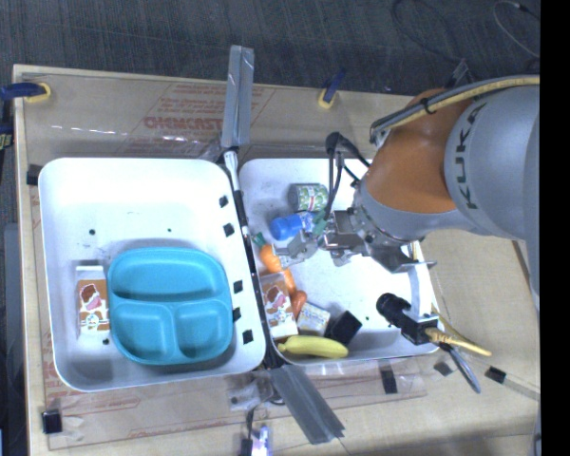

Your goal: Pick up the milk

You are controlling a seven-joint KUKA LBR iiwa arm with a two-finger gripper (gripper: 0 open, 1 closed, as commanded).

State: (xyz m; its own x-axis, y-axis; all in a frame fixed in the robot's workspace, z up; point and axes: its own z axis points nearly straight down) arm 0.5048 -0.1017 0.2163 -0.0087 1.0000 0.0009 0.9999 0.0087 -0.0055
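Down at the near wall of the right bin (420, 342): a banana (313, 347). Lies flat along that wall. Just beyond it, a small pale box (313, 318) and a black block (343, 328), side by side and touching. Left of those, a carton (277, 302) with a brown-and-white picture, hard against the bin's left wall.

Over to the left bin (133, 188): a blue divided tray (168, 304) filling the near half. Squeezed between tray and left wall, the milk carton (93, 299), lying flat, its right edge tucked under the tray's rim. Looks much the same as the carton in the right bin. Well apart from the arm.

Farther back in the right bin, an orange carrot (269, 256) by the left wall. Then a blue bottle (287, 227), with the gripper (315, 236) low over the bin floor just to its right. Cannot tell whether that claw is released or clenched; cannot make out anything gripped either. Farthest in, a green can (309, 197), just beyond the bottle.

Above it all on the right, the grey arm (484, 150) with its orange band.
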